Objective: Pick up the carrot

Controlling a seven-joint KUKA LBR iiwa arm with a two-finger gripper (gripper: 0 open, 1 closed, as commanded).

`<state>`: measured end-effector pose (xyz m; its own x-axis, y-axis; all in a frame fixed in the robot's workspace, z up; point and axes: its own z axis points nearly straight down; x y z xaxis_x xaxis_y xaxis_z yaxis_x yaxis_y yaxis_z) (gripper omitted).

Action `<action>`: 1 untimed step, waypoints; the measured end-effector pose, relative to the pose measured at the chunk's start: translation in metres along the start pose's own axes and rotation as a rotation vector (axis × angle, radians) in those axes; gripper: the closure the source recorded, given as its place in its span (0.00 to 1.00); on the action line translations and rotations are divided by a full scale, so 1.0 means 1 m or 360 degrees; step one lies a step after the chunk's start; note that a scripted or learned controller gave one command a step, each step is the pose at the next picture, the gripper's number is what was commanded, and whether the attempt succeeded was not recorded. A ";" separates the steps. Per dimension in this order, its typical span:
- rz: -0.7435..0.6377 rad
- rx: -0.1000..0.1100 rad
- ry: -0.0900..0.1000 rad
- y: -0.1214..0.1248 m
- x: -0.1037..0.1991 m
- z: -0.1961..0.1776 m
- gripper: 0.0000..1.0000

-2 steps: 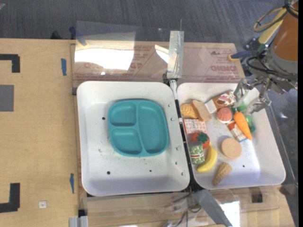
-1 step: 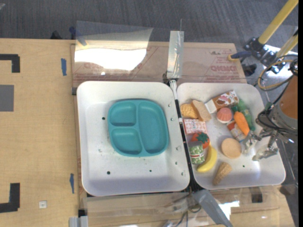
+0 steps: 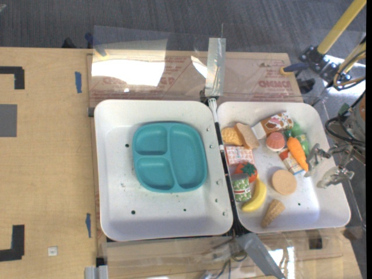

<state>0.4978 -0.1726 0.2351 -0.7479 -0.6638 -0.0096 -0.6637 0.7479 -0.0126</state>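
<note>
While the carrot (image 3: 297, 150) is lying slantwise in the right bin (image 3: 334, 211), crowded by toys, we are advising a short-axis approach, unable to tell whether the fingers (image 3: 326, 166) are apart.

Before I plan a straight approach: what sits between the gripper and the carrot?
In the camera view, nothing: the gripper sits just right of the carrot, with a narrow strip of bare floor of the right bin between them.

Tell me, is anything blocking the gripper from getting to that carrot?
Nothing visible stands between them. The gripper sits at the right bin's right side, with bare white floor toward the carrot. Toy food crowds the carrot's left side, though.
</note>
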 end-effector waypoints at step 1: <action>0.0004 -0.0004 -0.0004 0.000 -0.001 -0.007 1.00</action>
<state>0.4984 -0.1715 0.2420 -0.7497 -0.6617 -0.0123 -0.6616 0.7498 -0.0099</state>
